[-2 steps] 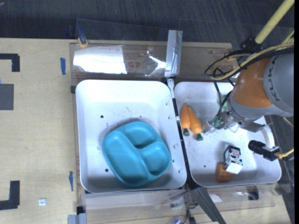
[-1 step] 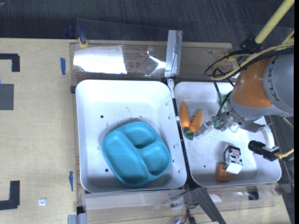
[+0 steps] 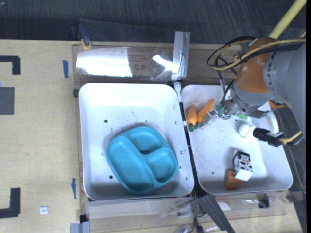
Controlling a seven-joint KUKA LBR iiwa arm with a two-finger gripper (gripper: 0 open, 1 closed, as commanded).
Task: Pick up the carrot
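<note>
Two orange carrot (image 3: 201, 111) pieces are lying at the right bin's (image 3: 272, 178) upper-left corner, unlifted, while the pincer (image 3: 221, 111) is hovering just beside them, its state impossible to tell.

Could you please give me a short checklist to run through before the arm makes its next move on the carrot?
1. Target located: the orange tapered carrot lies in the right shallow white bin, near its left wall. Ok.
2. Gripper position: the two-finger gripper sits close beside the carrot's right end. Ok.
3. Carrot between the fingers: cannot tell.
4. Neighbours: a second, stubbier orange piece lies right beside the carrot and could be caught too. Not ok.
5. Other items: the small white cylinder and the black, white and brown toy lie apart from the carrot. Ok.
6. Left bin: the blue divided plastic tray is well away. Ok.
</note>
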